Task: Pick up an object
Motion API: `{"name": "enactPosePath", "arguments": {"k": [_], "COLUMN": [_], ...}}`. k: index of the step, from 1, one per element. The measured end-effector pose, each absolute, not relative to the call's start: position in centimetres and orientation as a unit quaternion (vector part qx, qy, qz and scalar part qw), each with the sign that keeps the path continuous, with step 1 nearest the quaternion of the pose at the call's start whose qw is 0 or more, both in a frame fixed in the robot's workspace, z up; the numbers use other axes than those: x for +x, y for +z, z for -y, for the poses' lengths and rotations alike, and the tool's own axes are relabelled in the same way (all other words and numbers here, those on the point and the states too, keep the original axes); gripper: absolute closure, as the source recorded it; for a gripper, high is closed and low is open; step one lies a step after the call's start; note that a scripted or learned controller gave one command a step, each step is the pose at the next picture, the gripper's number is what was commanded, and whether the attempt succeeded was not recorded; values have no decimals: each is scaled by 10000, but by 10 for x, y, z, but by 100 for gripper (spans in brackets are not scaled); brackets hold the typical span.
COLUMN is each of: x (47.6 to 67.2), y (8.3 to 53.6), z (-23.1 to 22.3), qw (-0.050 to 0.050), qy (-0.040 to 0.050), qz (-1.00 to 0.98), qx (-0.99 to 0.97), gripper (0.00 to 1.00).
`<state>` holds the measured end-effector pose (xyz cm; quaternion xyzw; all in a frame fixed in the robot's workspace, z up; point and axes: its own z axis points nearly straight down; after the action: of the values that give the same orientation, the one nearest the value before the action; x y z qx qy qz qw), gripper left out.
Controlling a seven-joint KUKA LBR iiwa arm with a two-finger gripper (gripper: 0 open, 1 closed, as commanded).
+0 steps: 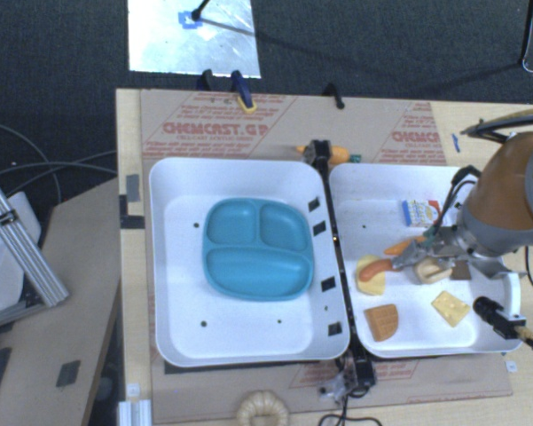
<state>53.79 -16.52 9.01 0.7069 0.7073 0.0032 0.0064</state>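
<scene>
The right bin (372,198) holds several small food toys. My gripper (414,257) is low in the middle of this bin, and the arm (514,198) comes in from the right. A tan bread-like piece (433,272) lies right at the gripper's tip, partly covered by it. Just left of the tip is an orange carrot-like piece (397,248), and a yellow and orange piece (371,274) lies below that. A brown toast slice (382,321) and a yellow cheese wedge (450,308) lie nearer the front. I cannot see whether anything is held.
A small white, blue and red box (419,211) lies at the back of the right bin. The left bin (179,238) holds a blue divided plate (257,248). A raised divider (330,247) separates the two bins.
</scene>
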Motion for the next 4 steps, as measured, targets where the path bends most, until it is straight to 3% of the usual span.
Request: {"name": "enactPosePath", "arguments": {"k": [1,2,3,4], "x": [540,545,547,551], "y": [103,165,219,226], "z": [168,161,162,100], "qw": [134,29,33,5], "qy": [42,19,19,16], "qz": [-7062,-7088,-7088,-7108], "qx": [7079,7054,7054,7034], "gripper": [100,100,100,100]}}
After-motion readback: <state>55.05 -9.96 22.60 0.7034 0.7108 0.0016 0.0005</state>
